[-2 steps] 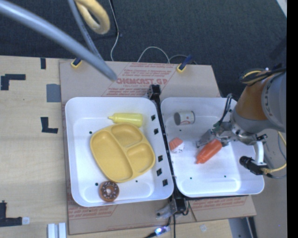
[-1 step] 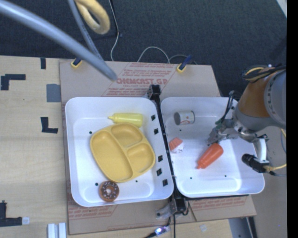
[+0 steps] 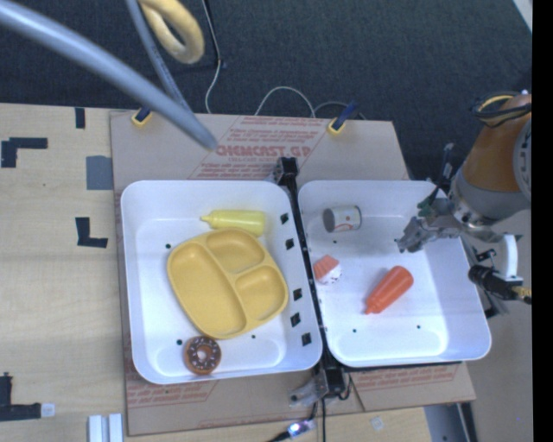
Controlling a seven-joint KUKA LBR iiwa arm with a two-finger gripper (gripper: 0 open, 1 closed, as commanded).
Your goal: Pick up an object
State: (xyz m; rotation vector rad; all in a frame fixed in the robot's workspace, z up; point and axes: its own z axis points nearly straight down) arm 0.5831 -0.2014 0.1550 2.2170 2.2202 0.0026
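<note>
- Nearest the lens, a grey bar slants blurred across the upper left, a yellow ring-shaped object beside it near the top edge.
- Down on the bench, two shallow white bins sit side by side on a cardboard sheet, meeting along a dark central seam.
- Left bin: a yellow divided plate fills the middle, a yellow bottle lies on its side just above it, and a chocolate doughnut rests near the bin's front edge.
- Right bin: an orange carrot lies tilted near the centre, a small red-and-white item sits to its left close to the seam, and a grey-and-white cylinder lies on its side towards the back.
- KUKA arm, its orange band showing, reaches in from the right, its gripper poised over the right bin's right-hand back area.
- Gripper fingers point down and left towards the bin floor; nothing is seen between them, and how far they stand apart cannot be made out.
- Carrot lies below and slightly left of the gripper in this view, near it but not touching; the cylinder is further left, well apart from the fingers.
</note>
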